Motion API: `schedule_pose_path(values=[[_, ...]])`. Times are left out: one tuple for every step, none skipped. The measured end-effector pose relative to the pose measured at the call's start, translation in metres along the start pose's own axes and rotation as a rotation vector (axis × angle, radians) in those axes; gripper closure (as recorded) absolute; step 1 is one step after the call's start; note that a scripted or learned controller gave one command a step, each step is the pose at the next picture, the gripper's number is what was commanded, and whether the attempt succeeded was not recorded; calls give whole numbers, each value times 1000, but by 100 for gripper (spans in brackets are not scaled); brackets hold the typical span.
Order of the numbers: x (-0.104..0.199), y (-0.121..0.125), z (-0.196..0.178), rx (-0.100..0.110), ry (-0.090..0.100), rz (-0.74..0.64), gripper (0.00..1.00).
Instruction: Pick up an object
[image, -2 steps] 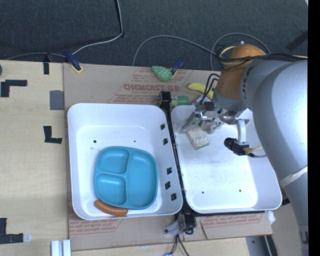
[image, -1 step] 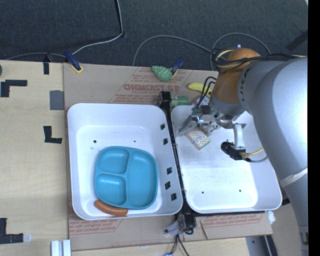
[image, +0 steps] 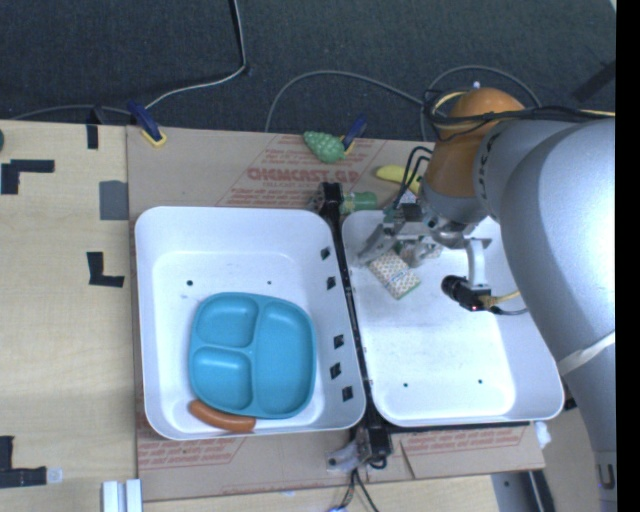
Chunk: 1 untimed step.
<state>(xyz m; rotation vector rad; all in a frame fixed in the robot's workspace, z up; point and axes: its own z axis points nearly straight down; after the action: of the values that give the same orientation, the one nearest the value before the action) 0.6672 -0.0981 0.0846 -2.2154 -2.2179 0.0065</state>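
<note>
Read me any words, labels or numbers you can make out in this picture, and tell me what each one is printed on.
"CHEMCAST GLP": red print on the brown board behind the bins; the exact letters are uncertain.
Smaller red print on the board's front strip: too blurred to read.
Patterned packet in the right bin: no legible text.

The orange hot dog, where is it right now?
The orange hot dog lies in the left bin, against its near wall, touching the front edge of the blue divided plate.

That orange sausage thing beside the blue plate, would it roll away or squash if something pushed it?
The orange sausage looks long and rounded, so a sideways push would probably roll it. It lies against the blue divided plate and near the left bin's wall, which should stop it soon. Whether it squashes, I cannot tell.
</note>
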Motion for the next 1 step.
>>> schedule_pose_path(values=[[-1,0,-10,-2,-4,-1,100]])
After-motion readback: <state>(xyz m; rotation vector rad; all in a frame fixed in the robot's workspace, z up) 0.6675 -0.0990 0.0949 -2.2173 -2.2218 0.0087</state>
